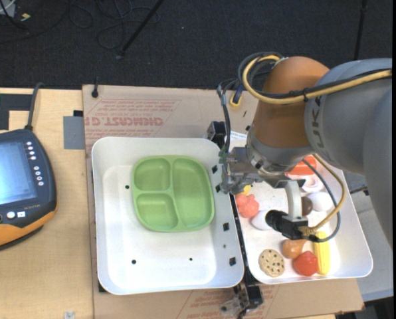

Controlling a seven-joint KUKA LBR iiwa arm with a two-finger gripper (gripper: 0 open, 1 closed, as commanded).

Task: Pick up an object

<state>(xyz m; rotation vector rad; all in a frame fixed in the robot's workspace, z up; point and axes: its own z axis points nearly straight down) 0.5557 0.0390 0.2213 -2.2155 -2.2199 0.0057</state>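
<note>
My gripper (232,182) hangs low at the left edge of the right bin (357,271), close to the divide between the two bins. Just below it and to the right lies a pink toy food item (247,207), with a white piece (259,222) under that. Toward the bin's front sit a speckled cookie (272,262), a red tomato (305,264), a yellow corn cob (323,253) and a brown item (292,247). A red-orange object (304,170) is partly hidden behind the wrist. A green divided plate (171,193) lies in the left bin (111,258).
A handheld control pendant with a screen (12,185) rests on the bench at the far left. Brown cardboard (138,115) lies beneath both bins. The bulky grey and orange arm (297,111) covers the back of the right bin.
</note>
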